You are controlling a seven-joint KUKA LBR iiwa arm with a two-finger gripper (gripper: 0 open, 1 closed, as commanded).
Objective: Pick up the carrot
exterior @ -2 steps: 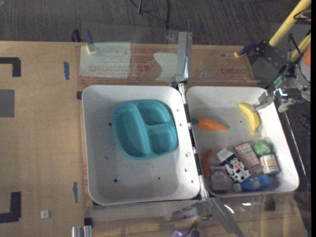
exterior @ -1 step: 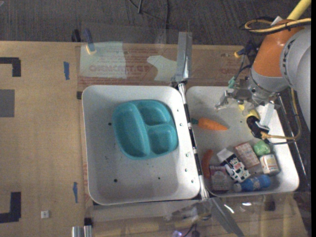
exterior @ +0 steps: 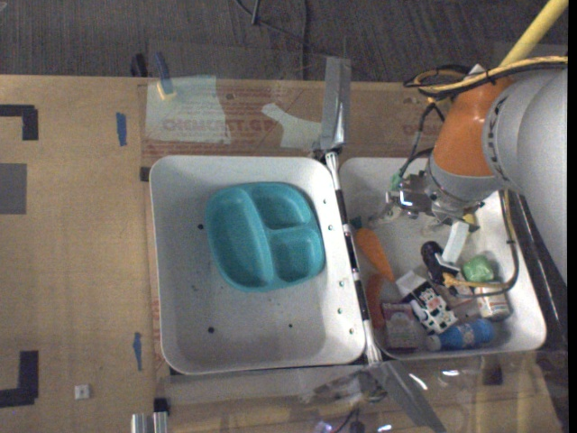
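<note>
Two shallow white bins are sitting side by side on a tan cardboard-covered bench [exterior: 72, 269], with dark flooring running along the top of the view and black and blue tape marks showing on the bench to the left. The left bin [exterior: 180, 332] is holding a teal divided plate [exterior: 266, 234], lying toward its upper half, with bare white floor below it. The right bin [exterior: 527, 318] is crowded along its lower part: a green item [exterior: 479, 268], a blue piece [exterior: 467, 335] and several small packages are lying jumbled together there.

The arm [exterior: 532, 124] is reaching in from the right, its orange band [exterior: 464, 142] hanging over the upper part of the right bin. The gripper [exterior: 416, 198] is sitting below the band above the bin's floor; how far its jaws are standing apart I cannot tell, since the wrist is probably hiding them.

The carrot [exterior: 372, 253] is lying in the right bin just beside the dividing wall, pointing down and to the right, apart from the gripper and left of it. Open white floor is showing between the carrot and the clutter to its right.
</note>
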